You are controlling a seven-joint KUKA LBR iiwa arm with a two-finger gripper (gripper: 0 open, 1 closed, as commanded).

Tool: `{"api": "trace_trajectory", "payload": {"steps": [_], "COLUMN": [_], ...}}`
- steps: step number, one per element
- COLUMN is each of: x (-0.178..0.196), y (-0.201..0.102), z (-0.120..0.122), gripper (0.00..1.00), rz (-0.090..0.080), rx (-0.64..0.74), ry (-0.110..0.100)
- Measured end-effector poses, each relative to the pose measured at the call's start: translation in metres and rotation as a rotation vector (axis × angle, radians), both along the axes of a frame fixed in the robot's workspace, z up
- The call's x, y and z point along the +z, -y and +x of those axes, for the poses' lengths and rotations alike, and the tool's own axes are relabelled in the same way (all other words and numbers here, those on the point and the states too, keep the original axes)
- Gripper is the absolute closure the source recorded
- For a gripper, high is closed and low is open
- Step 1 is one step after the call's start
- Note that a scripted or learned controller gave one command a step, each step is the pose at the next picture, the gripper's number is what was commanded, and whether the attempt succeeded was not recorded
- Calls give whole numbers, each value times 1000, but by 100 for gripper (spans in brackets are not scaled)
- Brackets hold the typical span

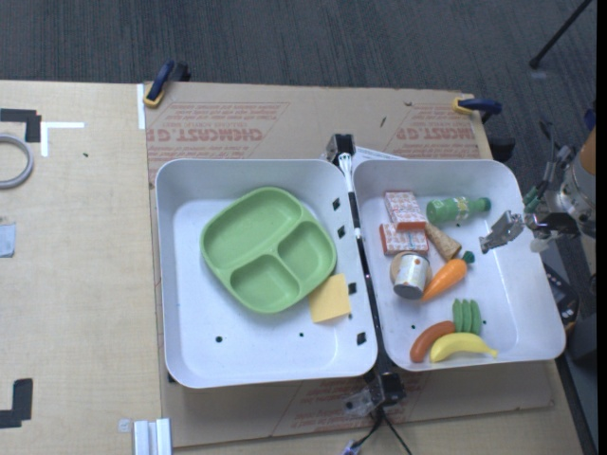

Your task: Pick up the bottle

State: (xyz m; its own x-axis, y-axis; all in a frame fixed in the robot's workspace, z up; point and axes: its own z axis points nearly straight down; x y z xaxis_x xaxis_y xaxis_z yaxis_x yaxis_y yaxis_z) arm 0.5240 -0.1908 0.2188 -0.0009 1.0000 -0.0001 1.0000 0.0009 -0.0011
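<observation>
On the table [76, 282], w/ a sheet of cardboard [313, 121] over its right part, I see two white bins side by side. Left bin [180, 349] carries a green divided plate [269, 248], three compartments, sitting tilted toward the bin's upper middle. A yellow cheese slice [331, 300] lies just beside the plate's lower right corner, touching or nearly so; can't tell which.

Right bin [526, 320] holds the clutter. The bottle [458, 209] is green w/ a yellow label, lying on its side near the bin's far wall, cap pointing right. Just left of it a pink-and-white box [402, 222] lies flat. Below that a silver can [411, 275] on its side. A carrot [446, 279] leans against the can's right, tip down-left. A cone-shaped brown item [444, 243] sits between box and carrot. Near the front wall: green bean pods [466, 315], a red sausage [432, 340], and a banana [462, 349] touching both.

Arm's end effector [503, 230] comes in from the right edge, over the right bin, right of and slightly below the bottle, apart from it. Fingers look spread, nothing between them. Bottle is untouched as I read it.

Small stuff: blue-yellow clamps [163, 81] at the cardboard's far corners, black clips along the seam between bins.
</observation>
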Motion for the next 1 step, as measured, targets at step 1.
{"api": "trace_trajectory", "payload": {"steps": [1], "x": [-127], "y": [-35], "z": [-23], "gripper": [0], "rz": [1], "rx": [72], "ry": [0]}}
